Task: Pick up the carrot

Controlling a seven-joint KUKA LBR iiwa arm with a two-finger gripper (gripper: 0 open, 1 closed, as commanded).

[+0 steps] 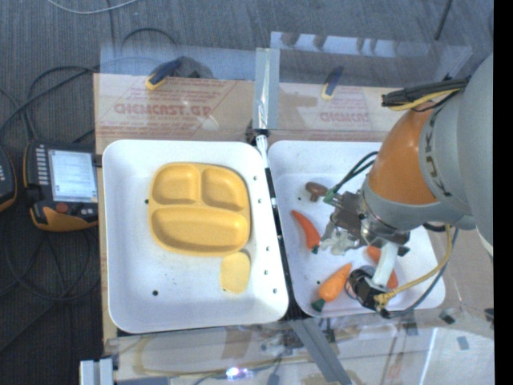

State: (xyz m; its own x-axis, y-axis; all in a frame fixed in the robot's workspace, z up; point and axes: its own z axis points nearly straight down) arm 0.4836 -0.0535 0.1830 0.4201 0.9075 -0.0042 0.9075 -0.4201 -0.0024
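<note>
The carrot [337, 281] lies in the right bin [417, 299] near its front wall, orange, with its green end pointing front-left. My gripper [338, 236] hangs over the middle of that bin, just behind the carrot and a little apart from it. Nothing shows as held. The wrist and the orange band hide the bin's right half.
A red-orange chili [305, 226] lies just left of the gripper. A brown item [316, 188] sits further back. Small orange pieces [373, 254] peek out under the wrist. The left bin [128, 279] holds a yellow divided tray [200, 207] and a yellow disc [236, 273].
</note>
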